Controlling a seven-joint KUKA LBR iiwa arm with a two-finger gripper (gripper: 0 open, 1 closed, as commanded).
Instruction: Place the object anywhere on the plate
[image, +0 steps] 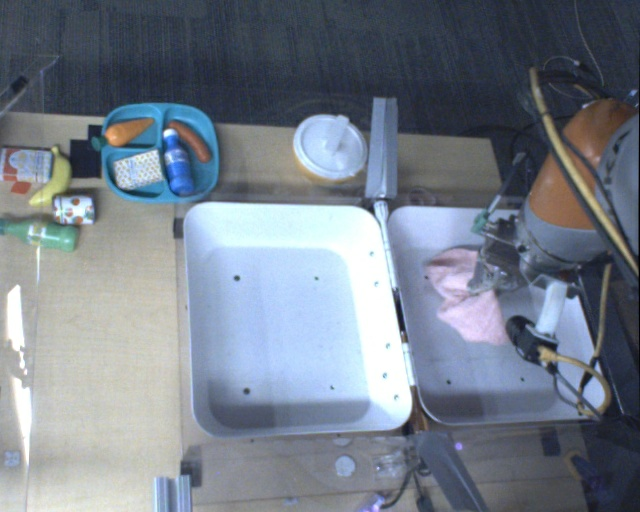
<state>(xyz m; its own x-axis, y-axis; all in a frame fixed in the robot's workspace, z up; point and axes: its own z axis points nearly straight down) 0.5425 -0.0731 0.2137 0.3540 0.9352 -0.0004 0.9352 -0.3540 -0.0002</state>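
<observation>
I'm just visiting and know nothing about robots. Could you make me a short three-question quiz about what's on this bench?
1. True or false: the pink cloth lies in the right bin.
2. Which sits on the blue divided plate? A) a carrot B) a spoon C) a pink cloth
3. Fill in: the claw is over the ____ cloth.

Key: 1 true; 2 A, beside a blue bottle; 3 pink.

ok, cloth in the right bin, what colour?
Pale pink. The cloth shows in the camera view, lying in the right bin under the gripper.
</observation>
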